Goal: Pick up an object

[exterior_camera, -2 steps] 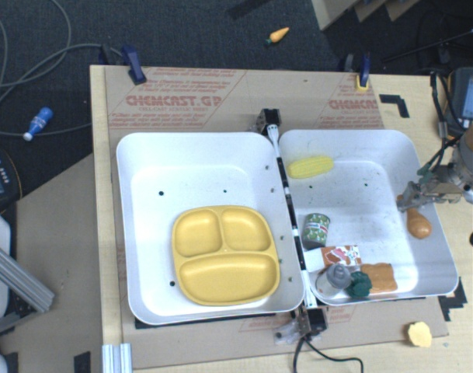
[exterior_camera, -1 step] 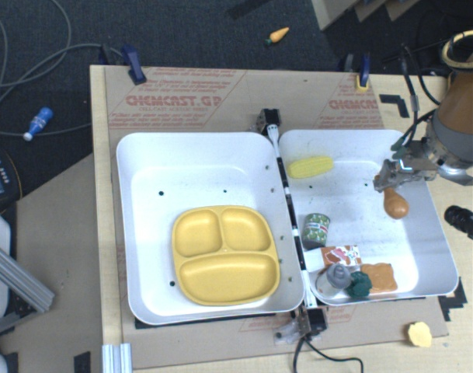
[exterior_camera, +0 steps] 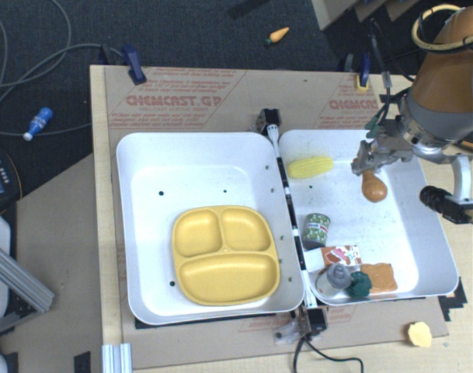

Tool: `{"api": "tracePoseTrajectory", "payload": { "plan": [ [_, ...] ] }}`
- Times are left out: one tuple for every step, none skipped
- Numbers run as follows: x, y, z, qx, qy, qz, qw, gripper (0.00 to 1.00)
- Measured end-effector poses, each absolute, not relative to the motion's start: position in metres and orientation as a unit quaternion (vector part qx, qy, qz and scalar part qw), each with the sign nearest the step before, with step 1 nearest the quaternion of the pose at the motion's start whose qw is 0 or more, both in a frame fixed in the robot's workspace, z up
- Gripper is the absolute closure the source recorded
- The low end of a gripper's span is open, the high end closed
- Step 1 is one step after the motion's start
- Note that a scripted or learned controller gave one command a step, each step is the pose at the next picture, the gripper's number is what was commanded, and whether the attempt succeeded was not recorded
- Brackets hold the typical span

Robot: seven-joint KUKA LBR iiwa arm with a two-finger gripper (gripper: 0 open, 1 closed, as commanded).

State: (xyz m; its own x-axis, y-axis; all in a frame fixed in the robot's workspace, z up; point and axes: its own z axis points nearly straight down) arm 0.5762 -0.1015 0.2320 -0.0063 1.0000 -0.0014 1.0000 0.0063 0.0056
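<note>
Brown object [exterior_camera: 373, 186] sits partly hidden beneath the gripper [exterior_camera: 368, 164].

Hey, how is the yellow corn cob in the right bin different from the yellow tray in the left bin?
The corn cob is small and elongated; the yellow tray is far larger, a flat rounded square split into three compartments. The corn cob lies near the top of the right bin, close to the divider; the yellow tray sits low in the left bin. The corn cob's yellow is brighter, the tray's more mustard. Both are yellow.
</note>
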Motion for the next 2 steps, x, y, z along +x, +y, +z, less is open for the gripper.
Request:
{"api": "tracePoseTrajectory", "payload": {
  "plan": [
    [0.599,-0.04,0.231,0.704,0.71,0.0021,0.001,1.0],
    [0.552,-0.066,0.219,0.708,0.706,-0.002,-0.002,1.0]
  ]
}}
